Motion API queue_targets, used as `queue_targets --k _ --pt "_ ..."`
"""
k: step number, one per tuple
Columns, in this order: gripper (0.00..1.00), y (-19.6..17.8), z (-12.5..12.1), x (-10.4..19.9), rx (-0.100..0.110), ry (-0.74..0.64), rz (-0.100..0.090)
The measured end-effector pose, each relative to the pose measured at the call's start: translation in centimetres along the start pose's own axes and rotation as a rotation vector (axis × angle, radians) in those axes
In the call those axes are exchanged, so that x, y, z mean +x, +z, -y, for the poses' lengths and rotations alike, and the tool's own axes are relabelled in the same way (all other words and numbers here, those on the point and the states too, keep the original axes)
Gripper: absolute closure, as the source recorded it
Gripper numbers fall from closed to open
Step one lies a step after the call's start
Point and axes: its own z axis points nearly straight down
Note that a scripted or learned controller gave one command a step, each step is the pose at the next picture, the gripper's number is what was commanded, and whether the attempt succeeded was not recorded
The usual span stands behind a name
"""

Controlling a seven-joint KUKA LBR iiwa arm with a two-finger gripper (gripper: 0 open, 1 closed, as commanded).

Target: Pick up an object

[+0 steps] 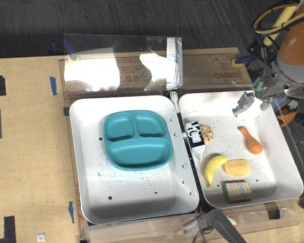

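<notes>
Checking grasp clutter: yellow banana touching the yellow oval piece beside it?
Touching. The camera view shows the yellow banana butting against the yellow oval piece with no white bin floor between them.

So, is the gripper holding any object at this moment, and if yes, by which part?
Nothing is held. The two-finger gripper hangs above the right white bin, with nothing between its fingers. The orange carrot-shaped toy lies below it, apart.

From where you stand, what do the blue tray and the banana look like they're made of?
The blue tray in the left bin looks like moulded plastic or silicone: one even teal colour, rounded compartments, matte with soft highlights. The banana in the right bin seems a plastic toy: uniform yellow, smooth and slightly glossy, unblemished. It could be real; the view leaves that open.
</notes>
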Motion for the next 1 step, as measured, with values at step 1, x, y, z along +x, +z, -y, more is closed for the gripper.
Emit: queue_targets --k 1 --pt "0.00 12.20 1.43 -3.24 -0.004 0.118 0.001"
